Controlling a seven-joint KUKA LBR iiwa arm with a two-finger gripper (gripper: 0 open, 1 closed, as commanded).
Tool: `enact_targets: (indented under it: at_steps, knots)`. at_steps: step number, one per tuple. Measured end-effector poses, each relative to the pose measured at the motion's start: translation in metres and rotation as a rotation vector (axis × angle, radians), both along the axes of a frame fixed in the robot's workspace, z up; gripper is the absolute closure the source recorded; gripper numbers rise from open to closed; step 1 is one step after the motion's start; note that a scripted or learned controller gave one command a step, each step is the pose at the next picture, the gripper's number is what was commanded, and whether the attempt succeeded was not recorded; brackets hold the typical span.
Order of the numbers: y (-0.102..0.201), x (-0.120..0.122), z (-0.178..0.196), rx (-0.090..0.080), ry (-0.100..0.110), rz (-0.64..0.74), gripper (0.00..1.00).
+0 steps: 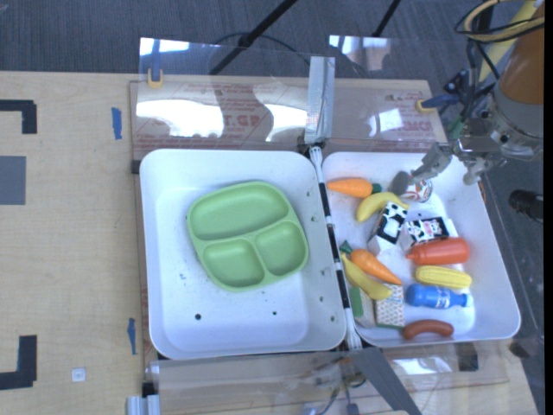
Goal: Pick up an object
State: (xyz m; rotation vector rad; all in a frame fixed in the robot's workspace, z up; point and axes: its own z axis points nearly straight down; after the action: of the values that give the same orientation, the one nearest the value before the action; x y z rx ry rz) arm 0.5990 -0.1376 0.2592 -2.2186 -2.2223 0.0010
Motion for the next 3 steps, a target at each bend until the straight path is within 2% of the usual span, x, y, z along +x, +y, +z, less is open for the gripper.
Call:
enact_targets:
  at_steps: [1, 2, 3]
  knots:
    - [0.023, 0.024, -0.082, 0.0, -0.001, 0.08, 0.0]
    - [0.069, 0.057, -0.074, -0.002, -0.005, 0.132, 0.0]
    - [0.039, 0.069, -0.173, -0.002, -0.006, 0.159, 0.0]
